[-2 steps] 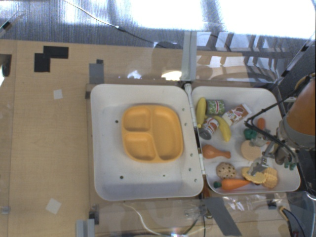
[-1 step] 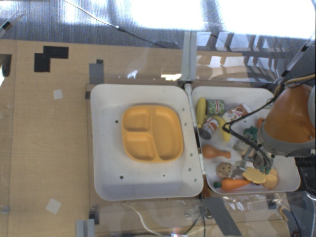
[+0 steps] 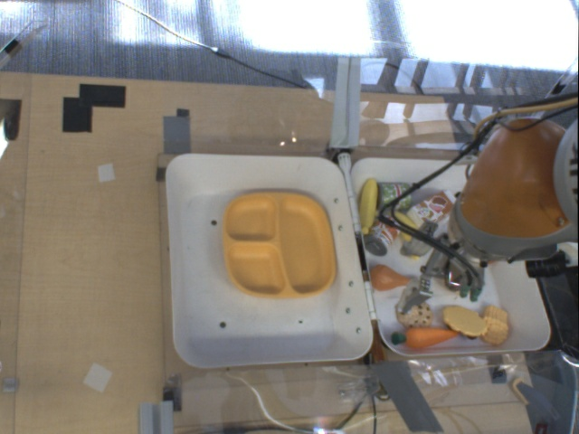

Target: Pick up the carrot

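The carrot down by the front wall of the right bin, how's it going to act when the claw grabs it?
The carrot looks like a smooth, tapered toy, so probably stiff and light. Its rounded, narrowing shape could let it roll or squirt out of a pinch. It lies close beside a cookie and the bin wall, so neighbours may get nudged.

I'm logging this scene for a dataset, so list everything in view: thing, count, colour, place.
bins: 2, white, side by side on the bench
tray: 1, yellow, three compartments, middle of left bin
carrot: 1, orange, near edge of right bin
banana: 1, yellow, far left of right bin
can: 1, lying beside the banana
drumstick: 1, orange-brown, left side of right bin
cookie: 1, speckled, above the carrot
waffle: 1, tan, right of the carrot
arm: 1, grey and orange, over right bin
gripper: 1, over the cookie
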You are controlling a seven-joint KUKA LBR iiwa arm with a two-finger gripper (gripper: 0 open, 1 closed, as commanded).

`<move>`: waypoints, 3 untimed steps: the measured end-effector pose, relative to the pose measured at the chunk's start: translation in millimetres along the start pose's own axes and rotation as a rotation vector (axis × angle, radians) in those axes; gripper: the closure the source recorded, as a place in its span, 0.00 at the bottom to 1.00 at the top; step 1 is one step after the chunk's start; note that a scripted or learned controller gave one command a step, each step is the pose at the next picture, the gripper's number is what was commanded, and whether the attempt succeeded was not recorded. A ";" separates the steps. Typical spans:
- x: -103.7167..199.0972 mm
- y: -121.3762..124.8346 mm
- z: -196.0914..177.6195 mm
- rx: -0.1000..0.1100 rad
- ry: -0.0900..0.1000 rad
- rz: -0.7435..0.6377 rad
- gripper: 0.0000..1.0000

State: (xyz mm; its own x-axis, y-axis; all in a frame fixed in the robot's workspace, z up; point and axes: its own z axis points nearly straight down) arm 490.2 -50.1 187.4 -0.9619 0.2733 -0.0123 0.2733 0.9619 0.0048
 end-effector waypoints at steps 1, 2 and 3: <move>8.1 26.6 1.6 0.001 0.003 0.085 0.00; -35.6 -15.4 1.8 0.004 0.003 0.164 0.00; -11.0 -47.2 10.0 0.005 0.006 0.185 0.00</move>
State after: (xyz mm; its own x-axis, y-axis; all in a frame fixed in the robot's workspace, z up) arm 488.0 -98.5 177.3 -0.8954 0.4453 -0.0059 0.4453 0.8954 0.0012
